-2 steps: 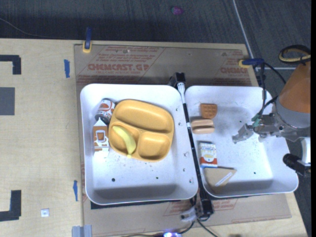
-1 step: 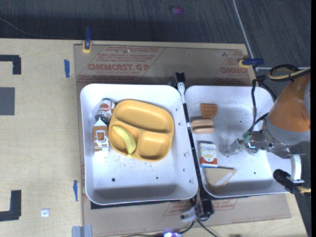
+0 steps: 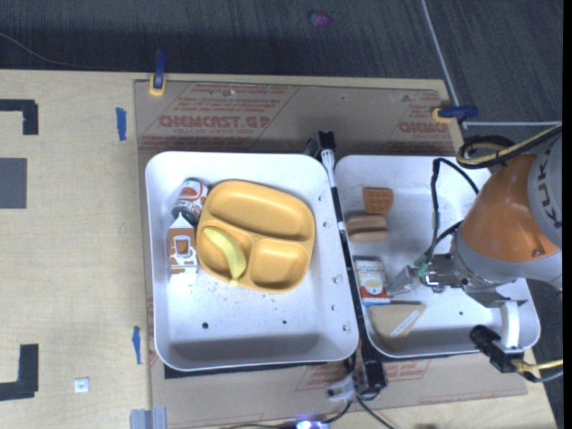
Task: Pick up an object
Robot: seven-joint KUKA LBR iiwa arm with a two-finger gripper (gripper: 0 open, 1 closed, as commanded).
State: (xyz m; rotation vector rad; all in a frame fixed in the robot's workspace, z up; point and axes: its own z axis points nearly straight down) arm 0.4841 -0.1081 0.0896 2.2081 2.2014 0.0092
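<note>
In the right bin (image 3: 458, 327), my gripper (image 3: 407, 280) hangs low at the end of the orange-banded arm (image 3: 505, 222). It sits just right of a small orange-and-white carton (image 3: 370, 281) and above a tan wedge (image 3: 399, 318). Farther back lie a brown bun-like piece (image 3: 366, 227) and a waffle-patterned square (image 3: 377, 198). I see nothing held in the gripper.
The left bin (image 3: 250, 342) holds a yellow compartment plate (image 3: 259, 226) with a banana (image 3: 227, 254) in it. A can (image 3: 189, 200) and an orange carton (image 3: 181, 248) lie along its left wall. A black divider (image 3: 340, 239) runs between the bins. Cables trail near the right bin's front corner.
</note>
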